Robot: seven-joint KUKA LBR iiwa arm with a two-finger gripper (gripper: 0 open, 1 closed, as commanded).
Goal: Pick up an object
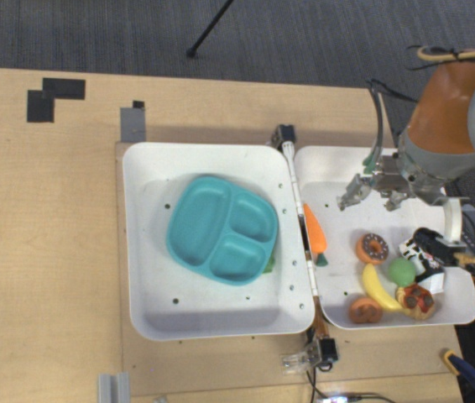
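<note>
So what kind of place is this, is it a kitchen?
Probably not a kitchen, more likely a robot lab. A robot arm reaches over a wooden bench with two white bins. The food, such as the banana and carrot, looks like toys for grabbing practice.

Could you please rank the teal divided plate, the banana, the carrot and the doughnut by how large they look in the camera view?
Largest to smallest:
1. teal divided plate
2. banana and carrot, too alike to separate
3. doughnut
</note>
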